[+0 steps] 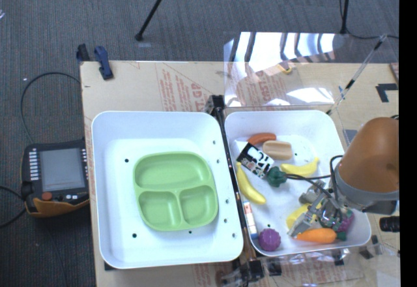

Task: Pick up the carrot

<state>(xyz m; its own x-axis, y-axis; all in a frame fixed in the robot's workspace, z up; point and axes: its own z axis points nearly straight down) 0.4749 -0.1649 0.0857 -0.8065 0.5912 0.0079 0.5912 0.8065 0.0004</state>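
Where the bench carries 2 shallow white bins side by side, grey arm with orange band reaching in from the right, low over the right white bin. Two-finger gripper down near that bin's front right corner, just above and beside the small orange plastic carrot. Carrot lying flat on the bin floor, pointed end toward the left, not seen between the fingers. Gripper state: cannot tell, wrist and cables in the way. Purple round toy fruit just left of the carrot, close to the front wall. Yellow plastic piece between the 2, partly behind the gripper. Long yellow banana along the bin's left wall, second yellow banana nearer the middle. Green broccoli-like toy touching a black-and-white printed box. Tan bread-roll toy and reddish sausage shape toward the back. Left white bin holding a light green 3-compartment plastic plate. Black handheld control pendant on the carpet, well left of the bench.
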